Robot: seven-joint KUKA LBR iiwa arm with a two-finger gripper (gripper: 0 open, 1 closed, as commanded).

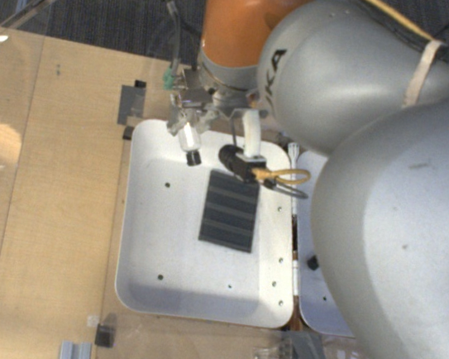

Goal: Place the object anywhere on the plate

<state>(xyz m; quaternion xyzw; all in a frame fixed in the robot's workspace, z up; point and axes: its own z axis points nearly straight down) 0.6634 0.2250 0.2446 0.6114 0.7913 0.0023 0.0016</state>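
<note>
A dark grey ridged rectangular plate [231, 211] lies flat in the middle of the left white bin [146, 255]. My gripper [188, 146] hangs over the bin's far left corner, up and to the left of the plate and apart from it. I make out no loose object on the plate or on the bin floor around it. The grey arm with its orange band comes in from the upper right and covers the space behind the gripper.
The right bin [318, 310] is mostly hidden under the arm; a small dark spot [312, 264] shows near its left wall. A black clamp [134, 102] sits on the wooden bench [39, 189] by the left bin's far corner, another [105, 335] by its near corner.
</note>
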